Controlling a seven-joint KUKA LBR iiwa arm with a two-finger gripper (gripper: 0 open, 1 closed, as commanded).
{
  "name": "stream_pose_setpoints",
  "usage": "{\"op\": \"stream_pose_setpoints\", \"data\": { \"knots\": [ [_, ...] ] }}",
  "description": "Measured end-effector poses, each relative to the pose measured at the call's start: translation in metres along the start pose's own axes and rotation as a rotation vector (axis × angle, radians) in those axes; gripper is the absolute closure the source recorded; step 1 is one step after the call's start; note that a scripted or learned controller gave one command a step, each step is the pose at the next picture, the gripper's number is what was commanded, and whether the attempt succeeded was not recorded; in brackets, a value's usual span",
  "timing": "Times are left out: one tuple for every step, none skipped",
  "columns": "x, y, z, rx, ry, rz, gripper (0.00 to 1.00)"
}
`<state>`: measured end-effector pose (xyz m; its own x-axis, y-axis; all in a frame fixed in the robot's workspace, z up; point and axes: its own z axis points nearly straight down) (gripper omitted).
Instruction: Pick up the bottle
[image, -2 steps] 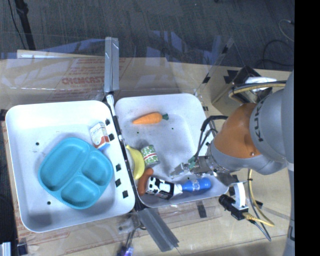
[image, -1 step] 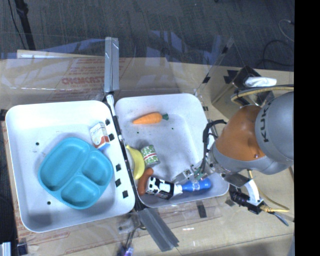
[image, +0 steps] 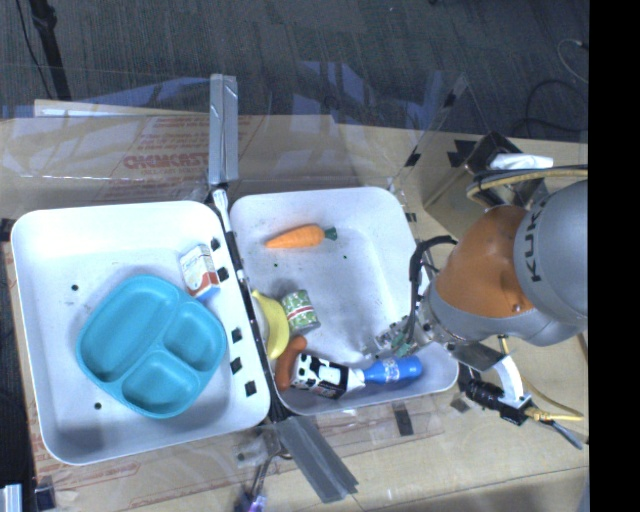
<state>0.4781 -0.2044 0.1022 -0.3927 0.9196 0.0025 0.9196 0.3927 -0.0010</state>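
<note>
Your bottle (image: 392, 372), blue and lying on its side, sat against the near wall of the right bin (image: 340, 200), touching a black-and-white cow-patterned toy (image: 322, 375) on its left, with a banana (image: 270, 322) and a small green can (image: 299, 310) farther left and a carrot (image: 296, 238) well beyond toward the far wall. Your hand (image: 400, 340) hung just above the bottle's right end; whether it was apart or together, you could not tell from this angle. Judged as the approach step: next, you'd need to straddle the bottle's body, clear of the bin wall, then close and lift.
</note>
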Motion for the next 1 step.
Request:
{"op": "stream_pose_setpoints", "data": {
  "knots": [
    [0.0000, 0.0000, 0.0000, 0.000, 0.000, 0.000, 0.00]
  ]
}}
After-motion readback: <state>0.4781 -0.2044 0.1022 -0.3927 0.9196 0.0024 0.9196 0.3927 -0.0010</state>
